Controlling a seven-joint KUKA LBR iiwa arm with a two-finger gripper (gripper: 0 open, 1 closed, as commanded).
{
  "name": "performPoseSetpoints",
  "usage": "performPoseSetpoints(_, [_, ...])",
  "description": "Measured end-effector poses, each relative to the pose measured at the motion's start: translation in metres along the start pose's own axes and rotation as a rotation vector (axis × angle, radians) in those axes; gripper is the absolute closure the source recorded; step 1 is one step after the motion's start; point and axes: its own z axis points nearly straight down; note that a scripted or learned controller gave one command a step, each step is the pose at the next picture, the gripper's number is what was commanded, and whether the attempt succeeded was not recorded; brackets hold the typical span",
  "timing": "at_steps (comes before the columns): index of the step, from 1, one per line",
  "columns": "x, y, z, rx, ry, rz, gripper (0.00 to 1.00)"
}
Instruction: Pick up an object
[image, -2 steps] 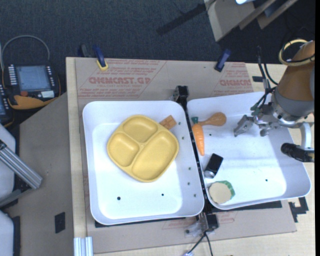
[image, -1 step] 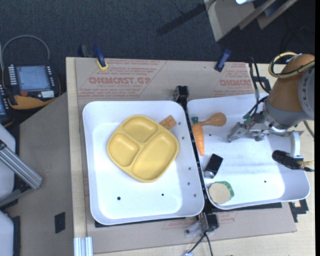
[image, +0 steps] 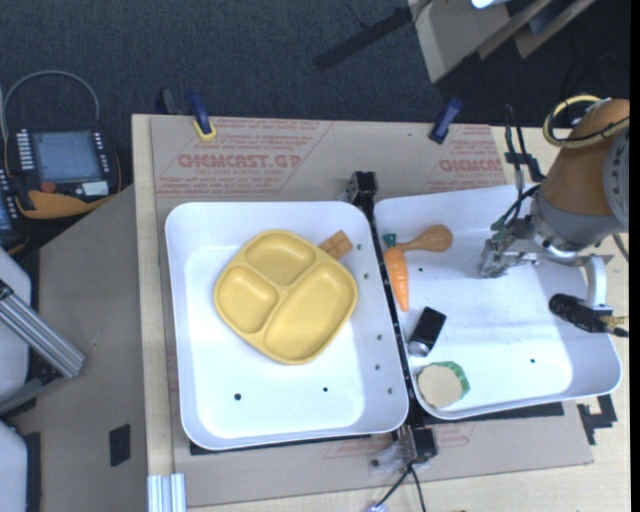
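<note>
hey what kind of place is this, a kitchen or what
Probably a robotics lab bench, not a kitchen: a robot arm reaches over two white bins of toy food, such as a carrot, and a teach pendant sits nearby.

In the right bin lie an orange carrot (image: 398, 277) along the left wall, a wooden spoon (image: 428, 239) above it, a black block (image: 427, 329) below, and a round tan-and-green piece (image: 441, 384) at the lower-left corner.

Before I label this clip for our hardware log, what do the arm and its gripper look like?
The arm is rounded, with an orange section above a grey wrist and a pale ring at its upper edge. Thin dark cables run down its left side. The gripper is a small grey metal piece over the right bin; its finer details are too small to make out.
</note>
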Motion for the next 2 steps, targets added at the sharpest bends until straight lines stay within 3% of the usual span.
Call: performPoseSetpoints(2, [0.004, -0.006, -0.1, 0.005, 0.004, -0.001, 1.0])
